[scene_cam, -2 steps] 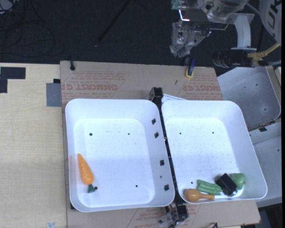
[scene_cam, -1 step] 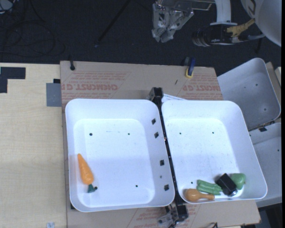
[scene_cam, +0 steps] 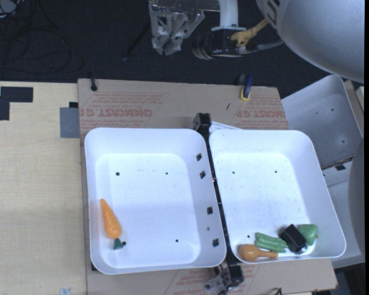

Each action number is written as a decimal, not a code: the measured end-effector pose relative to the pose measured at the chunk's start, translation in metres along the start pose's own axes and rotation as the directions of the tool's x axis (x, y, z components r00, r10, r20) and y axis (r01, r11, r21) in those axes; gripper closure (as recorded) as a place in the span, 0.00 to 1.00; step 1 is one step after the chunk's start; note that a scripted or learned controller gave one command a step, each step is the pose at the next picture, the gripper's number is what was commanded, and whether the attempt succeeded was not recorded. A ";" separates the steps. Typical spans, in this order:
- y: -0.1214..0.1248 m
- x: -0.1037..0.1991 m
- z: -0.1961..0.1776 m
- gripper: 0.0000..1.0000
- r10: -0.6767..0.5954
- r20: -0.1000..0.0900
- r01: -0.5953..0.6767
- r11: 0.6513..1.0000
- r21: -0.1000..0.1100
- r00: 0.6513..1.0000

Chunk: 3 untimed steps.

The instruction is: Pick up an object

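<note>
An orange toy carrot (scene_cam: 110, 219) with a small green top lies near the front left corner of the left bin (scene_cam: 144, 141). In the front right corner of the right bin (scene_cam: 264, 141) several small items huddle together: a green pod (scene_cam: 270, 243), a black block (scene_cam: 293, 238), a light green piece (scene_cam: 309, 231) and an orange pear-shaped toy (scene_cam: 256, 252). My gripper (scene_cam: 171, 28) hangs high at the top of the view, beyond the far edge of the bench, well away from both bins and from every object.
The bins rest side by side on a brown cardboard sheet (scene_cam: 172, 106), joined by a black hinge strip (scene_cam: 208, 177). A blue and yellow clip (scene_cam: 246, 88) stands at the sheet's far edge. The grey arm (scene_cam: 313, 17) fills the top right corner.
</note>
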<state>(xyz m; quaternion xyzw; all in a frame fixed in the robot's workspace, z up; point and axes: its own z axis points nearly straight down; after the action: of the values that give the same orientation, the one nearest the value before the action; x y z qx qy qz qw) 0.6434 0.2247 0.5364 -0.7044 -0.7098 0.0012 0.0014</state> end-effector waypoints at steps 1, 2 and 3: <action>0.001 0.019 0.000 1.00 0.005 0.001 -0.005 1.000 0.000 1.000; 0.001 0.019 0.025 1.00 0.007 0.003 -0.007 1.000 0.004 1.000; 0.000 -0.097 0.067 1.00 0.018 0.005 -0.018 1.000 0.005 1.000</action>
<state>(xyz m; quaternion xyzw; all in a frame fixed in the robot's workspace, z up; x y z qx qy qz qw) 0.6440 0.1276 0.4692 -0.7107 -0.7035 0.0049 0.0015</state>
